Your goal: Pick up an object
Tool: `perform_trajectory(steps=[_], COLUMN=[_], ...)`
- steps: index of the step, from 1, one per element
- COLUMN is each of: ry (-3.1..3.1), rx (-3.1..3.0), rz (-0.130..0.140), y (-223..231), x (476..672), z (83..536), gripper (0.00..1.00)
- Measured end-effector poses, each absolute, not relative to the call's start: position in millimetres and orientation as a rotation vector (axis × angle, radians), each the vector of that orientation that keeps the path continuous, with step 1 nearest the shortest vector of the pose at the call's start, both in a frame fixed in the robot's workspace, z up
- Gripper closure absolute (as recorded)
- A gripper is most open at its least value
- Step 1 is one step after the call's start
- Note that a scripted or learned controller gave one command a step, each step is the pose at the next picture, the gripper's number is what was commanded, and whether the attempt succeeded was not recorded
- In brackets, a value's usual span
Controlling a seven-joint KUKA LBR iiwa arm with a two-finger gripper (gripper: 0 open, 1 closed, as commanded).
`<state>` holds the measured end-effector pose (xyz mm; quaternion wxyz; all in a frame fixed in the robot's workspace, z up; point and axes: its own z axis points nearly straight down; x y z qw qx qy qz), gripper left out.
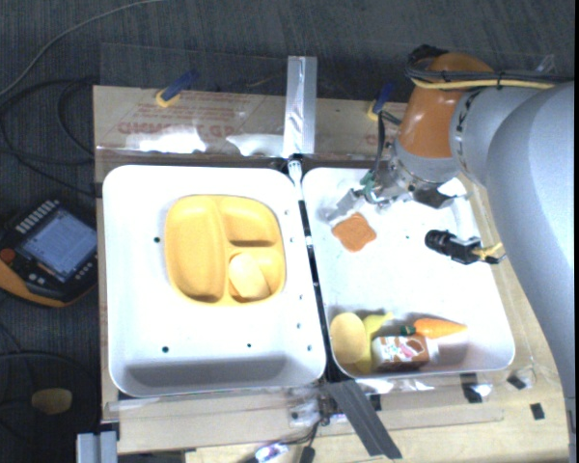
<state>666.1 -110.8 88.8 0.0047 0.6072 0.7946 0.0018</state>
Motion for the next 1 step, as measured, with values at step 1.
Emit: perform_trajectory(steps=[1], ry=[2.65], rx=[1.667], rz=[0.005], y=[-111.6], x=[626.0], z=[89.5], gripper=[0.0])
